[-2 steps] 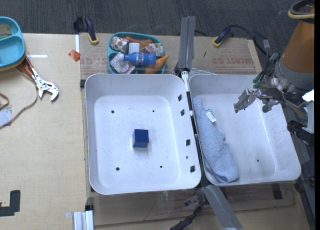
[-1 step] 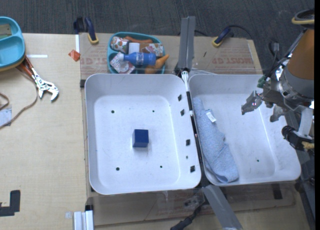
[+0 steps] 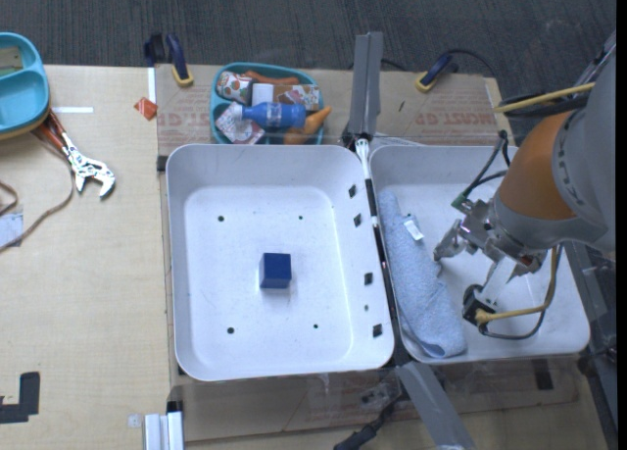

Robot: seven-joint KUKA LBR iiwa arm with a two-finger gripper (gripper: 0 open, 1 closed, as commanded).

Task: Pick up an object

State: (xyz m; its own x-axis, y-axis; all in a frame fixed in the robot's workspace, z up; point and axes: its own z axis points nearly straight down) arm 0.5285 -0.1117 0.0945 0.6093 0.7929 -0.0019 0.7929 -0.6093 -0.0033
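Your grey arm with orange band (image 3: 549,178) reaches in from right of frame, wrist low over right-hand shallow white bin (image 3: 558,340). Gripper (image 3: 460,242) sits mid-bin, just beside long pale blue-grey folded cloth (image 3: 421,286) lying along bin's left side. Jaw state: cannot tell, cables and wrist clutter block it. Small dark blue cube (image 3: 276,271) rests alone at centre of left-hand white bin (image 3: 196,340), well apart from gripper. Teal tub of mixed items (image 3: 266,105) at upper centre.

A grey, rounded arm (image 3: 588,159) is seen, banded in orange above the wrist, where black cables and a yellow one are looped about a cluttered metal gripper (image 3: 468,267) fitted with pale and black small parts.
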